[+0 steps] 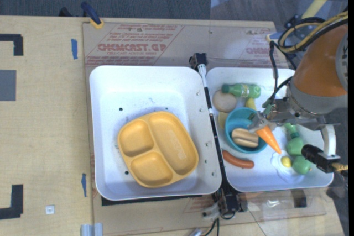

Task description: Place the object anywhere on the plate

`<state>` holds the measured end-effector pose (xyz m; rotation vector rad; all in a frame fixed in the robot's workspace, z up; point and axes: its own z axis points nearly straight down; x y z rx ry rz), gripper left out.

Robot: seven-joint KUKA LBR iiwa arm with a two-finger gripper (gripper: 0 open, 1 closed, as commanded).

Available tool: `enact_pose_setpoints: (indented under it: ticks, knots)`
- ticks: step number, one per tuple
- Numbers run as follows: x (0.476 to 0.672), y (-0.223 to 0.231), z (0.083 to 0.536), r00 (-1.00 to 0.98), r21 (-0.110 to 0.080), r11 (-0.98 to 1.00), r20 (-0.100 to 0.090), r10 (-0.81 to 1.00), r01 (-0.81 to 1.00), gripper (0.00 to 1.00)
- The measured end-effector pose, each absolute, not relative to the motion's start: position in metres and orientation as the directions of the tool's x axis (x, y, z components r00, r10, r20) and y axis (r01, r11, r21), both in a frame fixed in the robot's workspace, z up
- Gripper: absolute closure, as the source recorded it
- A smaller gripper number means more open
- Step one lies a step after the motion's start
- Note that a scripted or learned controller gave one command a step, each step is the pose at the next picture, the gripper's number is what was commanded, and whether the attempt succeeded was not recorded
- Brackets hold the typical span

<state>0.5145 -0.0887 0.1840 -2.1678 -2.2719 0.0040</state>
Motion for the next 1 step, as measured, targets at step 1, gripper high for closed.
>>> enact_pose_setpoints:
  ticks: [1]
  knots:
    - [0.5835,-0.0943,0.2899,-0.251,0.008,0.251,-0.004,0.968,0.968,1.00]
